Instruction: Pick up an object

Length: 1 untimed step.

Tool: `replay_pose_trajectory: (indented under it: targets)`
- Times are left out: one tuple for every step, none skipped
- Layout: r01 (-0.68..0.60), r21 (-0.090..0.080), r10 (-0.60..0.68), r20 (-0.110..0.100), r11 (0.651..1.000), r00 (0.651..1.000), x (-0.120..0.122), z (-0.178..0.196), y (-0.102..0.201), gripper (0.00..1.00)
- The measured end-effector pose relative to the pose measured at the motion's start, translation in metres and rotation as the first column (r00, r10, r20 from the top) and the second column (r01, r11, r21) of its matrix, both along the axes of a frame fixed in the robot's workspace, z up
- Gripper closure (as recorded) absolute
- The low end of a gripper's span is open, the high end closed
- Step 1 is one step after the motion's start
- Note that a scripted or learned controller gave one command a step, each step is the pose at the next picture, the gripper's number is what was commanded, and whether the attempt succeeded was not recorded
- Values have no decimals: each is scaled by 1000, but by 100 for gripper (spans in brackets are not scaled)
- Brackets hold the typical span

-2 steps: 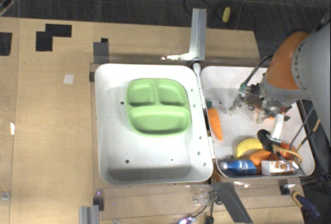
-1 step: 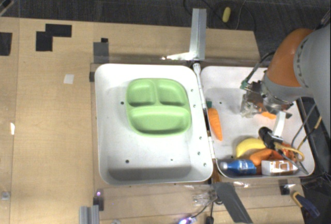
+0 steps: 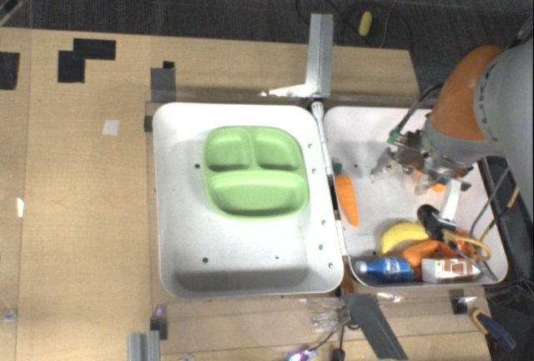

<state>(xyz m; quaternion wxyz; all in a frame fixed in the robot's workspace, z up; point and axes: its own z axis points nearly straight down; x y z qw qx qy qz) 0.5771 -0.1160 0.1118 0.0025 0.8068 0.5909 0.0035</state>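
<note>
Lying in right bin point(image 3: 367, 130), orange carrot point(image 3: 346, 199) is seen left of and slightly below gripper point(image 3: 399, 157), apart from it. Gripper state cannot be told. Grey arm point(image 3: 501, 105) is bent in from right, orange band point(image 3: 460, 101) above wrist. Carrot tapered, smooth. Yellow banana point(image 3: 402, 234) is curved, below gripper.

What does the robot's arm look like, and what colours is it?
The thick, rounded grey arm wears a shiny orange band just above its wrist. Below that sits a small metal two-finger gripper made of silvery and dark parts, with thin dark cables looping beside it.
</note>
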Motion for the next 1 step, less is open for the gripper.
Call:
replay_pose_trajectory:
  targets:
    - [-268,26,268,3,963,963,21,26,-44,0]
